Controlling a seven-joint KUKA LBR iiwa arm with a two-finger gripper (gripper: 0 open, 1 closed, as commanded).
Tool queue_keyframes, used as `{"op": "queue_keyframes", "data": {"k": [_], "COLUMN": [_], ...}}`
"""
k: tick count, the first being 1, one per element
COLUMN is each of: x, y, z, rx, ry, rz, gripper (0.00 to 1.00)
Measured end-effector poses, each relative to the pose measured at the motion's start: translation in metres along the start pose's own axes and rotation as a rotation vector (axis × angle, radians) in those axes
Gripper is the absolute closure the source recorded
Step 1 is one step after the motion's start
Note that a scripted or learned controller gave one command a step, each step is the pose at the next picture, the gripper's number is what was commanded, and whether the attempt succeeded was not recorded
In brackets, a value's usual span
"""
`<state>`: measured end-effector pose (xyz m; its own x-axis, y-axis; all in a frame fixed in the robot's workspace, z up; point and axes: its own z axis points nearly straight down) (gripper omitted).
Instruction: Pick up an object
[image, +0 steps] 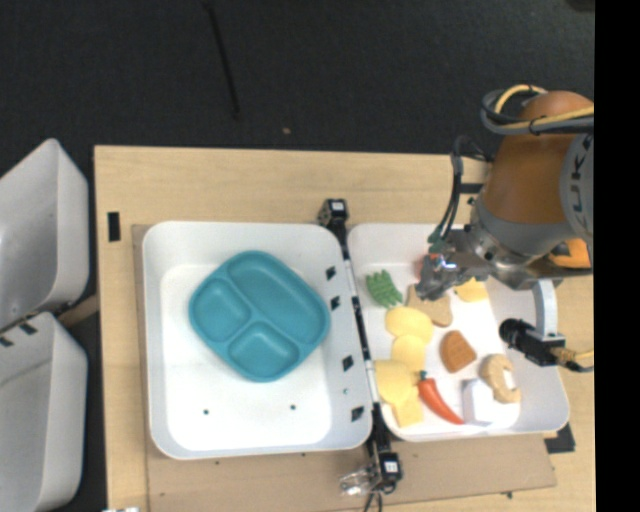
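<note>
My gripper (431, 282) hangs low over the back of the right bin (545, 405), under the grey and orange wrist. Just below it lies a small tan piece (439, 313), and a green leafy toy (383, 288) sits to its left. A yellow wedge (471, 292) lies just to its right. Further forward are two round yellow pieces (408, 323), a brown bread slice (458, 350), a red chili (438, 399), a yellow block (397, 384), a tan ring-shaped piece (498, 378) and a white block (478, 406). I see nothing held in the gripper.
The left bin (170, 420) holds a blue divided plate (260, 314). A ridge with black clips (350, 330) separates the two bins. The wooden bench (120, 330) surrounds both bins, and white padded shapes (35, 230) stand at the far left.
</note>
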<state>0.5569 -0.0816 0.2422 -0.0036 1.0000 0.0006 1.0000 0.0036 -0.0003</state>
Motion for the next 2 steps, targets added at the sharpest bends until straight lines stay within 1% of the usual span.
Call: {"op": "queue_keyframes", "data": {"k": [1,2], "x": [0.003,0.006], "y": [-0.001,-0.005], "z": [0.009,-0.008], "rx": [-0.001,-0.002], "ry": [-0.002,-0.001], "rz": [0.003,0.001], "gripper": [1.0,1.0]}}
